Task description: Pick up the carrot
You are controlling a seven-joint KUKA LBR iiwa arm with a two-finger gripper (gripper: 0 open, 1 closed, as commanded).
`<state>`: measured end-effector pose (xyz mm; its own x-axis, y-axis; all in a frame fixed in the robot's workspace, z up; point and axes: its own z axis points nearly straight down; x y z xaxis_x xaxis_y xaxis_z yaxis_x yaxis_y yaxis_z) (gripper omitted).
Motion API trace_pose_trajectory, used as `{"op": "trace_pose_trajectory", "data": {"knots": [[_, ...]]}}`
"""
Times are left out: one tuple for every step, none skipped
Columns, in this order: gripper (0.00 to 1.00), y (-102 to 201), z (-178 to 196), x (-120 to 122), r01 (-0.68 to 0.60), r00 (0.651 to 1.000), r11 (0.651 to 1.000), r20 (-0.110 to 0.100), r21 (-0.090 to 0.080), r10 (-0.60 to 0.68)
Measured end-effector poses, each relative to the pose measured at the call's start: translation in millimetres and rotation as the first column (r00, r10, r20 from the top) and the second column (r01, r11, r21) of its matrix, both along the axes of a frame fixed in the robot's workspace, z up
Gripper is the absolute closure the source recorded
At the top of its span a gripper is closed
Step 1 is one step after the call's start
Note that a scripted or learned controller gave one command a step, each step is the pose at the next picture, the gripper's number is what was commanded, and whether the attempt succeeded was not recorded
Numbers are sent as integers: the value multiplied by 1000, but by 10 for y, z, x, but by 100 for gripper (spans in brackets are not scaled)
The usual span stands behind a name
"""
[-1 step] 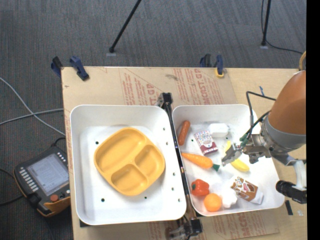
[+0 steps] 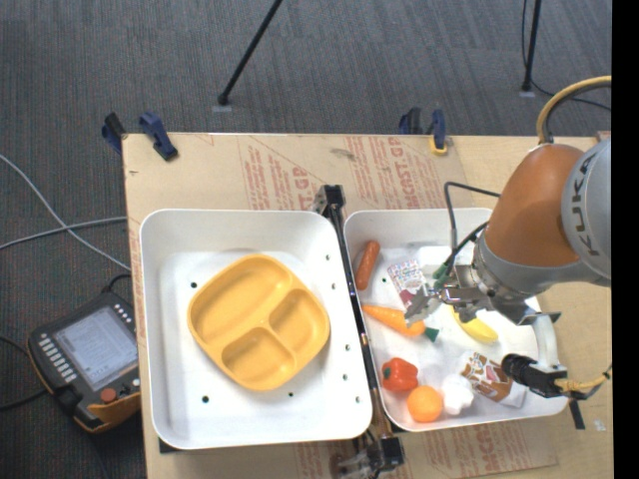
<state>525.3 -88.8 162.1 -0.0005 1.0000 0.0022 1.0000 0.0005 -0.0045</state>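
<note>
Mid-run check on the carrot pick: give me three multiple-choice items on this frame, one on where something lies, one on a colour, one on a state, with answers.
1. Where does the carrot lie?
A. In the right bin
B. On the yellow tray
C. On the bare bench

2. What colour is the sectioned tray in the left bin?
A. Red
B. Yellow
C. Blue

3. How is the carrot resting?
A. Standing upright against the bin wall
B. Lifted well above the bins
C. Lying flat on the bin floor

Answers:
1. A, it lies in the right bin beside the red pepper and the sausage.
2. B, the three-compartment tray is plainly yellow.
3. C, it lies on its side on the white floor, with the tool near its green end.
</note>
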Motion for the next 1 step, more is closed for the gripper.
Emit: {"op": "trace_pose_trajectory", "data": {"knots": [[0,30,-756,164,2,1000,1000,-1,0,-2]]}}
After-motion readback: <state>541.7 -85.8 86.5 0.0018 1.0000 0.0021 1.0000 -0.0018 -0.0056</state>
